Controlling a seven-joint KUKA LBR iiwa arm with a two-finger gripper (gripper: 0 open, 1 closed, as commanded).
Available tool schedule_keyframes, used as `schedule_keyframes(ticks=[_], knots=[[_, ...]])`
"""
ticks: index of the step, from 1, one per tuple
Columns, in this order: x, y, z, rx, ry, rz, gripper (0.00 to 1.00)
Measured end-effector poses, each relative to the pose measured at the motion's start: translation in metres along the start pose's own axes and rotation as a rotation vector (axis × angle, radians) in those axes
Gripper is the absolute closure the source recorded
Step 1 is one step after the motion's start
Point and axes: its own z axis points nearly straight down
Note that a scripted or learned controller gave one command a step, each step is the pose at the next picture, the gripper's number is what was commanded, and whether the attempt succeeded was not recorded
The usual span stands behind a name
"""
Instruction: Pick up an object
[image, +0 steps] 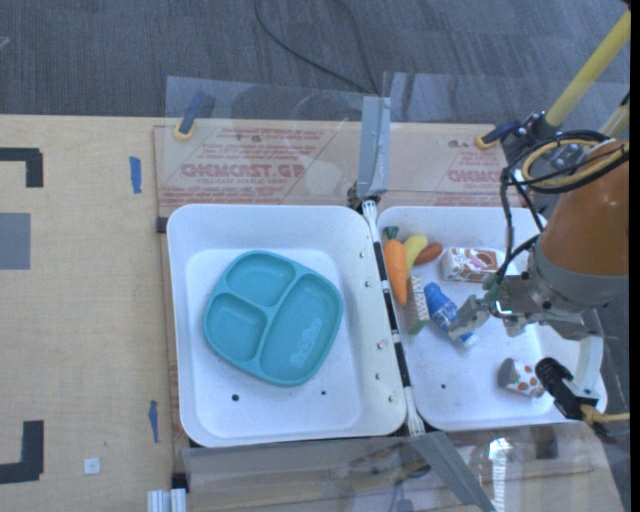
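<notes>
Right, the worktop (80, 300) spreads wide across the scene, pale wood with black marks and bits of blue tape. On it sit two shallow white bins side by side. The left bin (190, 235) carries a big teal divided plate (273, 316), lying flat near its middle, three compartments up.

Over on the right, the arm (590, 225) comes in, orange band broad above the grey wrist, cables looping over it. It hangs over the right bin (450, 385), covering that bin's far side.

Down below it, the end effector (478, 312) sits low in the bin, right against the blue bottle (440, 306). Whether its fingers are spread or closed, I cannot tell from this angle, and nothing is plainly seen between them.

Now the small stuff, all in the right bin. An orange carrot (397, 270) lies along the left wall, a yellow banana (413, 247) just beside its top. A red and white packet (468, 263) rests near the back. A small patterned piece (520, 377) lies toward the front right, close to a black part of the arm.
</notes>
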Motion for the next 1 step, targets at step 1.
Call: schedule_keyframes(ticks=[1], knots=[[-0.0057,0.0444,0.1063,-0.012,-0.001,-0.077,0.0]])
